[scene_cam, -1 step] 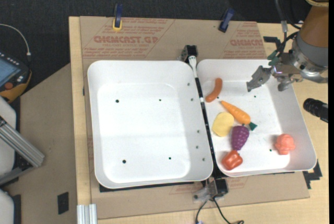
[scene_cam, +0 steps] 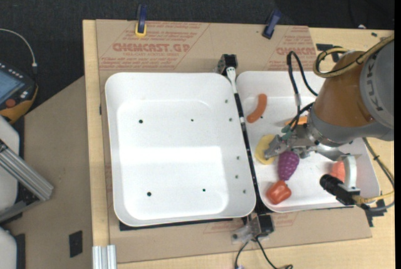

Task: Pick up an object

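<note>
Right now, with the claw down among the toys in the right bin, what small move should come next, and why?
Probably a short drop onto the purple grapes. The claw sits just above them, beside the yellow piece, and nothing shows between its fingers. The red pepper and orange sausage lie farther off.

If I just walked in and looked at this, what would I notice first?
Probably the big grey and orange robot arm reaching in from the right, with its gripper down in the right bin. Right under the gripper sit bright toy foods: a purple bunch of grapes, a red piece nearer the front, and an orange sausage shape toward the back. The left bin is a plain white tray beside them.
</note>
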Robot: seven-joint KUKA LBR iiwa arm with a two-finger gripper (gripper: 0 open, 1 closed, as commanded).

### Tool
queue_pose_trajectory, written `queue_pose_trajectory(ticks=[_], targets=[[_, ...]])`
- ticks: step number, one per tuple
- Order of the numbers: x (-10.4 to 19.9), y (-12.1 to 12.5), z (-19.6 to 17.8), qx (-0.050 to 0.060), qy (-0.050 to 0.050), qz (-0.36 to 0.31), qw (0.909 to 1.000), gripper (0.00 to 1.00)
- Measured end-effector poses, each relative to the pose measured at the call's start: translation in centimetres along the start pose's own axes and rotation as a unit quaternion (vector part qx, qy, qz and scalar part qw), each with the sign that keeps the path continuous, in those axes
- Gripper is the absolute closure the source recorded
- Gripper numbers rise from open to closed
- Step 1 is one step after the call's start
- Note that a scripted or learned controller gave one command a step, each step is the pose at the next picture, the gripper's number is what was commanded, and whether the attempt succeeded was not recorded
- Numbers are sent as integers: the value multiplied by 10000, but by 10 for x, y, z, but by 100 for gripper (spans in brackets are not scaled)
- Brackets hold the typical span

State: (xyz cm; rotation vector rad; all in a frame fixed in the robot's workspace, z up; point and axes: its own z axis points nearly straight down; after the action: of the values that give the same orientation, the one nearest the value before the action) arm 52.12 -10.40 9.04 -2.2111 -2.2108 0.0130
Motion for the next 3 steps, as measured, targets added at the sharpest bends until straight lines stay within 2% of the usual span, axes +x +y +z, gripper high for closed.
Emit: queue_pose_trajectory(ticks=[1, 2, 3], targets=[[-2, 5, -19, -96, -27, 11, 9999, 100], [54, -9, -209, -176, -21, -37, 9998, 100], [102, -36, -225, -101, -18, -27, 9999, 100]])
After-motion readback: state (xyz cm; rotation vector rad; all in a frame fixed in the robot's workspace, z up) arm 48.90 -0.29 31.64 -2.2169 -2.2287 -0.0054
